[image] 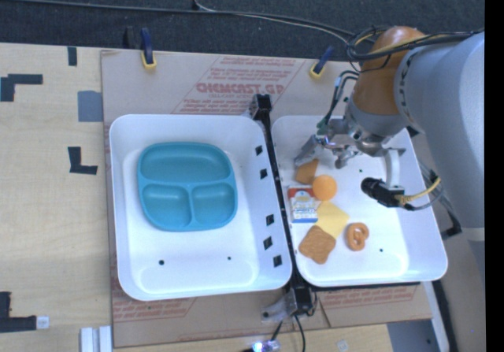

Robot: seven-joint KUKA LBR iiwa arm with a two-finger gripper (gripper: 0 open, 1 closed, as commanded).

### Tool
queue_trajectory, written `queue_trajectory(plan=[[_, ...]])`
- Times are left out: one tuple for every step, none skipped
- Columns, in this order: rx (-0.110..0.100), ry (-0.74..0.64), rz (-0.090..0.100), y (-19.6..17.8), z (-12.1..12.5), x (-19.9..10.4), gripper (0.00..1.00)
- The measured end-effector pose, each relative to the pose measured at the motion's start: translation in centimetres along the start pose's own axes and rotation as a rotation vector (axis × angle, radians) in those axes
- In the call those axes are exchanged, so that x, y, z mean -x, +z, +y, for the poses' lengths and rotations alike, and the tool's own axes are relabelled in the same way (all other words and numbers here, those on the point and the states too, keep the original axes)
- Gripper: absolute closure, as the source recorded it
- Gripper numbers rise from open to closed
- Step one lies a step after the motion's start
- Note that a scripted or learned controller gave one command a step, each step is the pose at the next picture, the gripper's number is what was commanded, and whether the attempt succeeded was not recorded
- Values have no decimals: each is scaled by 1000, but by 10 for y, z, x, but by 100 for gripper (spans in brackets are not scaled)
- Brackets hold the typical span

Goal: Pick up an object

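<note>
Just above orange ball, gripper, nothing visibly held

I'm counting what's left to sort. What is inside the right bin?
The right bin holds an orange ball, yellow slice, brown cracker, small pretzel-like ring, printed packet and a brown piece partly covered by the gripper.

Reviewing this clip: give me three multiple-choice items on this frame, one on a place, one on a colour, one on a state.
1. Where does the divided plate lie?
A. left bin
B. right bin
C. on the cardboard

2. What colour is the ball?
A. green
B. orange
C. blue

3. How does the plate stand?
A. overturned
B. right side up
C. on edge

Key: 1 A, it lies within the left bin. 2 B, it is plainly orange, below the gripper in the right bin. 3 B, its three compartments face up.
</note>
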State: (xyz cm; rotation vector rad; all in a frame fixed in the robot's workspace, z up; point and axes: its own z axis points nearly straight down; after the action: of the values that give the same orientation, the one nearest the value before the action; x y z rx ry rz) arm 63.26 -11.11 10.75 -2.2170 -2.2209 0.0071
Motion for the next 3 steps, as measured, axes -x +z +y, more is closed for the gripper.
queue_trajectory(plan=[[3,-1,0,-13,1,-1,100],[8,0,1,-55,-1,-1,100],[9,0,0,-118,0,3,100]])
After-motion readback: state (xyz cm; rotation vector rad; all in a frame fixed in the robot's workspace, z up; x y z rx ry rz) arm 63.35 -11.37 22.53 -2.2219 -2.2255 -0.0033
